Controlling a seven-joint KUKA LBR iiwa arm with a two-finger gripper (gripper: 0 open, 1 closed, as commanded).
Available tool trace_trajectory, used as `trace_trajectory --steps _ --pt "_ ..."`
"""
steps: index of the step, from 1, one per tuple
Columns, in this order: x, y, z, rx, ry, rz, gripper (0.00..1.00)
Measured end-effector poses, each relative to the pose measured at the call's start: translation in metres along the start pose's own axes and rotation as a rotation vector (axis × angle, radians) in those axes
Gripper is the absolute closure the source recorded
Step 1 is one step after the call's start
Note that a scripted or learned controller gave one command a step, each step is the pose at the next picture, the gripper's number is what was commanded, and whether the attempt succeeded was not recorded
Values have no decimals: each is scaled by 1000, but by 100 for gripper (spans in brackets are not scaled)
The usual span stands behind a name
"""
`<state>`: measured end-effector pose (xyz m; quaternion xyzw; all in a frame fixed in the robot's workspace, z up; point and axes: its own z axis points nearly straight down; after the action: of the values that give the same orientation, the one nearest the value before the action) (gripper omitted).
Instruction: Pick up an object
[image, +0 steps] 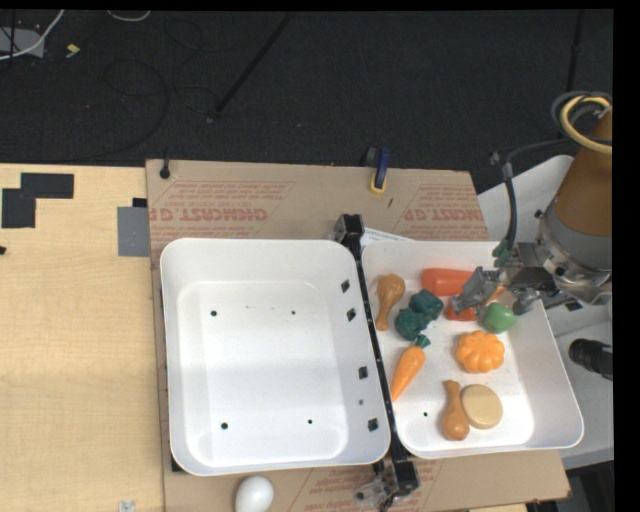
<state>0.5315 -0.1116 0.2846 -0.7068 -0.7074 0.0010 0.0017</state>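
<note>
Green round plastic fruit (497, 318) lay near right bin (560, 400) right edge, touching red plastic pepper (447, 281); grey two-finger gripper (497, 293) hung just above it, fingers apart, clamping nothing; orange plastic pumpkin (480, 351) just below; dark green plastic broccoli (418, 313) toward bin's left wall; orange carrot (406, 370) beside it.

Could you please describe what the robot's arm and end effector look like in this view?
The arm enters from the right with a broad orange band above a grey wrist section. A dark cable loops alongside it. The end effector is a compact grey and black metal assembly with slim fingers.
</note>
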Motion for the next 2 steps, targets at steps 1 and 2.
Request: trace_trajectory --steps 1,2 --pt "30 7 149 15 3 -1 0" --pt "27 9 131 3 0 7 100"
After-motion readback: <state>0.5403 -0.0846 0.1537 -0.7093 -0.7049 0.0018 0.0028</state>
